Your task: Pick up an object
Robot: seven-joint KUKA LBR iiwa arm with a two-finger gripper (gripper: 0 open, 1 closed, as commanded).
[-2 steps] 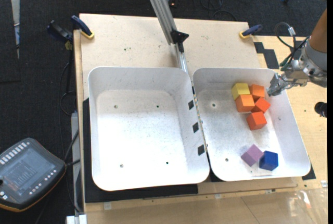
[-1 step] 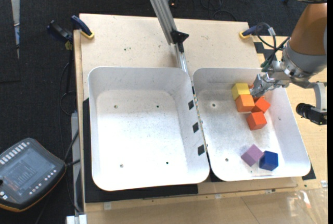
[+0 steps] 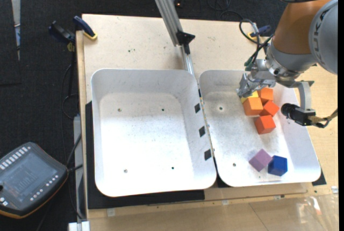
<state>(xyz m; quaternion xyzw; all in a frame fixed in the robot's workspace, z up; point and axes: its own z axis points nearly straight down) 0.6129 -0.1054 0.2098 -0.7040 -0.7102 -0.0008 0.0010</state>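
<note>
**Gripper low over the orange blocks in the right bin**

The gripper [image 3: 250, 86] hangs at the far side of the right bin [image 3: 226, 163], right against a cluster of blocks; whether it is spread or pressed together cannot be told. Directly beneath and just nearer the camera lie three orange blocks [image 3: 253, 106] touching one another, with a yellow block [image 3: 245, 98] peeking out at the gripper's tip. Further toward the near rim sit one purple block [image 3: 260, 160] and one blue block [image 3: 278, 165], side by side. To the gripper's left the bin floor lies open up to the wall shared with the left bin [image 3: 102, 117].

Orange blocks [image 3: 260, 109] crowded; left bin [image 3: 102, 85] open
</note>
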